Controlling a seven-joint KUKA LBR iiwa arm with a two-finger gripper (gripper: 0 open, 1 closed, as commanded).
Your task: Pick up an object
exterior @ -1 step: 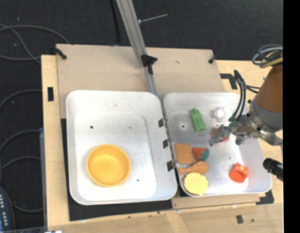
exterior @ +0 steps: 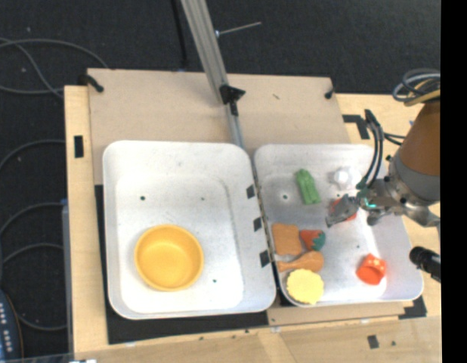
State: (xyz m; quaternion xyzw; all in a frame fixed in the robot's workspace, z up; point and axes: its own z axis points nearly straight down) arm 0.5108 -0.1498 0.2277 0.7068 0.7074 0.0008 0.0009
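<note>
gripper [exterior: 348,209] low in right bin [exterior: 392,290] – finger state unclear, maybe over small reddish item; green block [exterior: 307,186] beside.

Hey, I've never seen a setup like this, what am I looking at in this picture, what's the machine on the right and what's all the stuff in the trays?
This is one camera fixed above a bench, looking down at a slant. The grey and orange thing at the right is a robot arm; its gripper is low over the right bin. That bin holds small toys: a green piece, an orange one, a yellow round one and brown pieces. The left bin holds a yellow bowl. I can't tell whether anything is gripped.
</note>
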